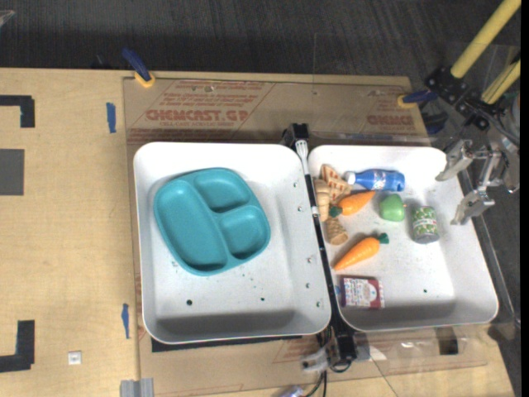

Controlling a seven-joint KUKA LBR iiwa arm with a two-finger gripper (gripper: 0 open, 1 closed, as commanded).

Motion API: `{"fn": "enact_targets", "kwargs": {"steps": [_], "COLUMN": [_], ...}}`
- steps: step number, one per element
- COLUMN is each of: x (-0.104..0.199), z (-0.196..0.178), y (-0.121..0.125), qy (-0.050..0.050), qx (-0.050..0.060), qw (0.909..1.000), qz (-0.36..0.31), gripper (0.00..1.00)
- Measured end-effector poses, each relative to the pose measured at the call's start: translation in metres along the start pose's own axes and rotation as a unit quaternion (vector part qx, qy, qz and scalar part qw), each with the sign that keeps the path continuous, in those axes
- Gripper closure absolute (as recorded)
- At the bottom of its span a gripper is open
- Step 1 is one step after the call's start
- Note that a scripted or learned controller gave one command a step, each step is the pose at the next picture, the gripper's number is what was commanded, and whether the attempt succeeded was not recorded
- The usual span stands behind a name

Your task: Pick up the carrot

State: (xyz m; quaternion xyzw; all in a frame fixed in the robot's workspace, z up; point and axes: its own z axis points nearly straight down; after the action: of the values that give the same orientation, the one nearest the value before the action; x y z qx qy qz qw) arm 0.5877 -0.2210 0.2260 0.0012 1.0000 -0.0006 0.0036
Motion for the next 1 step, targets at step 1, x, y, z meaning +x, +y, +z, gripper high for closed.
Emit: {"fn": "enact_targets", "kwargs": {"steps": [1], "x": [0.0644], "z": [0.1295], "y": [0.0523], "qy": [-0.002], "qx": [0.001], "qw": [1.0000], "qz": [0.008], "gripper": [0.00]}}
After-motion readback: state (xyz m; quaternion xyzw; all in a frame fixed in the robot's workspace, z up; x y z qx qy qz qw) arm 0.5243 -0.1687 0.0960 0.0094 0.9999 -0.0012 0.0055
